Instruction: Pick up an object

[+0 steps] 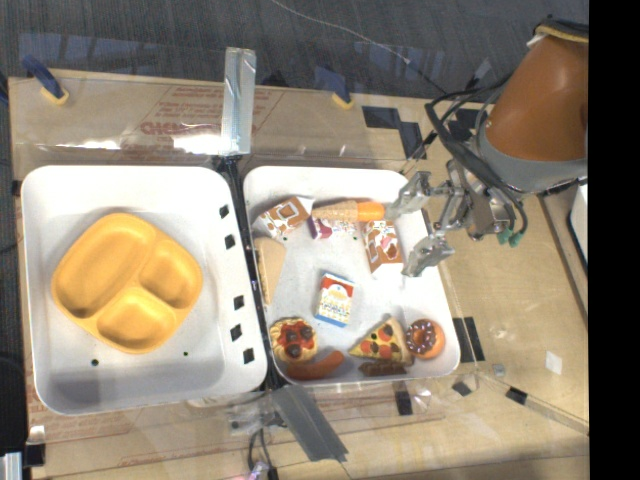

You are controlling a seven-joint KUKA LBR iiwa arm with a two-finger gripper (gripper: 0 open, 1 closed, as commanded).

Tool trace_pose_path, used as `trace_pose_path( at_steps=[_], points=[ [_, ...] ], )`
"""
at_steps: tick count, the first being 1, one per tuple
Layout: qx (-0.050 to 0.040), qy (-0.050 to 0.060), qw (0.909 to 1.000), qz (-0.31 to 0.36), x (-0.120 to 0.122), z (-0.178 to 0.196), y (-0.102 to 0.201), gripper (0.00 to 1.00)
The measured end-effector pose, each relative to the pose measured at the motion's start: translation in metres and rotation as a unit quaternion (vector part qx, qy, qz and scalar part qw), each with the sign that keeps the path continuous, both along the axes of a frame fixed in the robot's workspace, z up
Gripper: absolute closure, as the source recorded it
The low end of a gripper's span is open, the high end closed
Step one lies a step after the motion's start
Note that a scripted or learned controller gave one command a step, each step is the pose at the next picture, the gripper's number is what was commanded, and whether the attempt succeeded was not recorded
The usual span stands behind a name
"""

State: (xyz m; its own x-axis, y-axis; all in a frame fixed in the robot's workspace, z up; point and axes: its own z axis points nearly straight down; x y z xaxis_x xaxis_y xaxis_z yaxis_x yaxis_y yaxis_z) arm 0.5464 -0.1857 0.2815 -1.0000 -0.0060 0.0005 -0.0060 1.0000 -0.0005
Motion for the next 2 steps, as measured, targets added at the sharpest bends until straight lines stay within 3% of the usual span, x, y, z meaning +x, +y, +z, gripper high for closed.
trace_pose_path(
  at_steps=[1,2],
  points=[
    [0.0031,0.006,0.9994,0.034,0.008,-0.139,-0.022,0.00],
    [-0.0006,-0.002,1.0000,0.009,0.029,-0.187,-0.024,0.00]
  ],
)
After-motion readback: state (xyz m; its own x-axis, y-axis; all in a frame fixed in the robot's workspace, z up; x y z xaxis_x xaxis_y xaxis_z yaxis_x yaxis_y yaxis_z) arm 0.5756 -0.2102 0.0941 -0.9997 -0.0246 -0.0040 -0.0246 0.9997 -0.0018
